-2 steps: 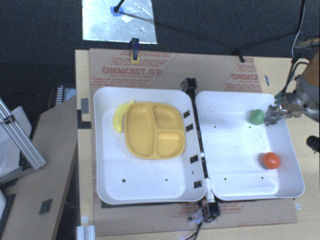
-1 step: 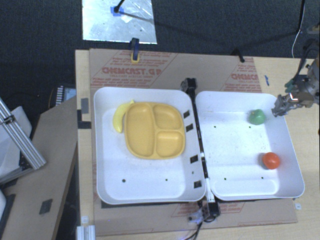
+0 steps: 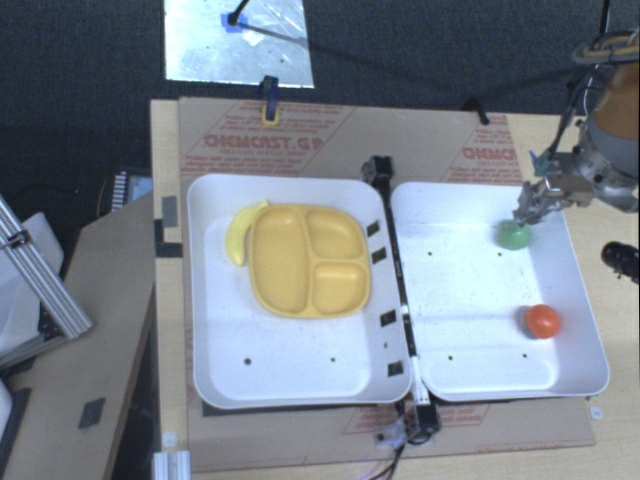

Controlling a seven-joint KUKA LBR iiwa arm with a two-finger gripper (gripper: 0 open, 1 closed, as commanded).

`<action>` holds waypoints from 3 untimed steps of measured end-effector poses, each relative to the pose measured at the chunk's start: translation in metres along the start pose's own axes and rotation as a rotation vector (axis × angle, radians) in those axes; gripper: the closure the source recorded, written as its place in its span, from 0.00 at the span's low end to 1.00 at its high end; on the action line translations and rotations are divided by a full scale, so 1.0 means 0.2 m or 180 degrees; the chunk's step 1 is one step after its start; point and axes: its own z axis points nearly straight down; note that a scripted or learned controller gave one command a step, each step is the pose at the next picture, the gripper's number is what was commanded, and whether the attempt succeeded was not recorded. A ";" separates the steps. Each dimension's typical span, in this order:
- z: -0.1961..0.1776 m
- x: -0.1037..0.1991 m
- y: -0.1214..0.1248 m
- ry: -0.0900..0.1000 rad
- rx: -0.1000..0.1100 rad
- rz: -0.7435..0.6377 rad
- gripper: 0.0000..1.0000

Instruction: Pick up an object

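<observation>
- Two white bins sit side by side on the bench; the left bin (image 3: 215, 368) holds a yellow divided plate (image 3: 305, 260), and a banana (image 3: 238, 233) lies against the plate's left edge.
- The right bin (image 3: 480, 368) holds two small things: a green ball (image 3: 515, 235) near the far right corner and an orange ball (image 3: 541, 321) closer to the near right side, well apart from each other.
- The gripper (image 3: 532, 208) is low over the green ball, just above it or touching its top; I cannot tell if it is spread or pressed together, because the tips are too small and dark.
- I judge that the green ball is the target, and it does not look lifted yet.
- Risk: the ball is round and may roll away if the tips come down off centre.
- Risk: the bin wall is near, so the gripper may hit it.
</observation>
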 end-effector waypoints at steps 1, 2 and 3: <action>0.02 0.21 0.07 0.0001 0.0001 -0.0001 1.00; 0.11 0.43 0.12 0.0003 0.0008 -0.0001 1.00; 0.14 0.64 0.19 0.0003 0.0005 -0.0001 1.00</action>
